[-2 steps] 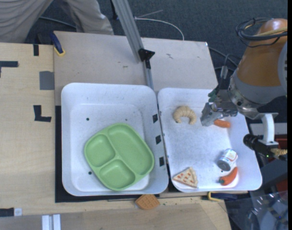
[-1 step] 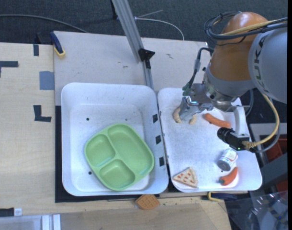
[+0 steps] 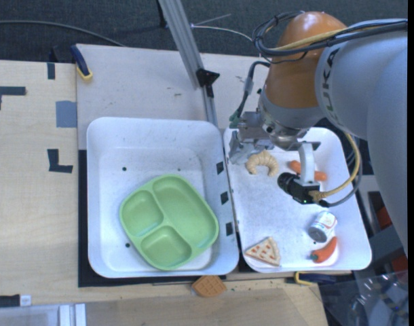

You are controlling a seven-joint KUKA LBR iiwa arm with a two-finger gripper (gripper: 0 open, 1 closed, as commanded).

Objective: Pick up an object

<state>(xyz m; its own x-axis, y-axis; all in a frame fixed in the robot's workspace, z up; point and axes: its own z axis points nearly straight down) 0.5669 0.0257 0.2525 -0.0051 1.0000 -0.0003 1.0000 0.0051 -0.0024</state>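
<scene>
gripper [image 3: 251, 141] sits low over the far left corner of the right bin [image 3: 356, 246], hanging under the grey arm with its orange band; whether it is wide or narrow cannot be told from this angle, and nothing shows held in it.

just beside the gripper, on its right and a little nearer the camera, lies a croissant [image 3: 262, 161]. its long axis runs roughly left to right across the bin, and it curves like an arch, both tips pointing down toward the near edge. whether the gripper touches it is not clear.

further right of the gripper, past the croissant, a small black part on a cable [image 3: 296, 187] hangs from the arm, with a bit of orange carrot [image 3: 318, 176] beside it. well toward the near side of the bin lie a small can [image 3: 322, 225], a red chili pepper [image 3: 326, 250] and a pizza slice [image 3: 263, 252] whose point faces away from the near edge.

left of the gripper, in the left bin [image 3: 98, 182], a green divided plate [image 3: 168, 221] rests. a round cookie [image 3: 208, 286] lies on the worktop [image 3: 30, 202] in front of the bins.
</scene>
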